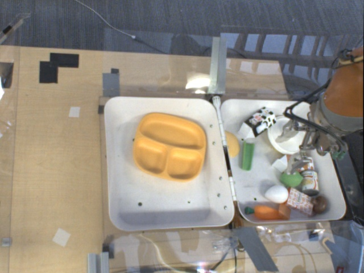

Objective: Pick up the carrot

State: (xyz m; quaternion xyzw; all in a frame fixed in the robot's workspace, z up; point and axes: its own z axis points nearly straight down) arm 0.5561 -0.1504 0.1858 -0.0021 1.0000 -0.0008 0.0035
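The carrot point(265, 212), a short orange piece, lies along the front wall of the right bin point(239, 110), near its front left corner. My gripper point(300, 159) hangs over the right half of that bin, above a green round thing point(291, 180) and a small can point(310, 181). It is well behind and to the right of the carrot and apart from it. The arm's orange band point(346, 92) is at the right edge.
Beside the carrot are a white egg point(277, 194), a red-and-white packet point(300, 201) and a brown lump point(319, 205). Further back are a green cylinder point(247, 155), a white bowl point(282, 140) and a cow-patterned piece point(260, 120). The left bin point(122, 169) holds a yellow divided plate point(169, 145).
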